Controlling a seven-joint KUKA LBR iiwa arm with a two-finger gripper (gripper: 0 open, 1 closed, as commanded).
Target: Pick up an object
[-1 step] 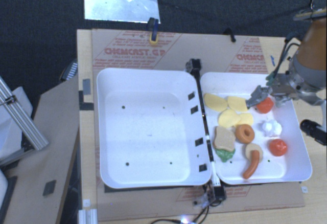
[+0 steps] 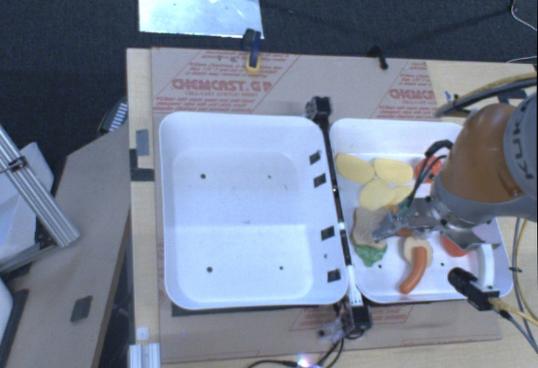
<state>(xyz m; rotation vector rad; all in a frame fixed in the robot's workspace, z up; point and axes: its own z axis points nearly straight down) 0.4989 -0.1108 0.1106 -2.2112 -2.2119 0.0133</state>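
Observation:
My gripper (image 2: 392, 225) hangs low in the right bin (image 2: 395, 128), at the end of the grey arm with its orange band (image 2: 481, 155). It sits just over a tan piece (image 2: 364, 228) and a green piece (image 2: 368, 254). Three pale yellow slices (image 2: 377, 180) lie just beyond it, toward the bin's far side. An orange sausage shape (image 2: 412, 277) and a cream piece (image 2: 418, 254) lie nearer the front wall. A red item (image 2: 454, 248) peeks out under the arm. Nothing is visibly held.
The left bin (image 2: 244, 127) stands beside the right one, with a black clip strip (image 2: 328, 190) between them. A cardboard sheet (image 2: 218, 81) lies beneath both bins. Cables (image 2: 487, 89) run at the far right.

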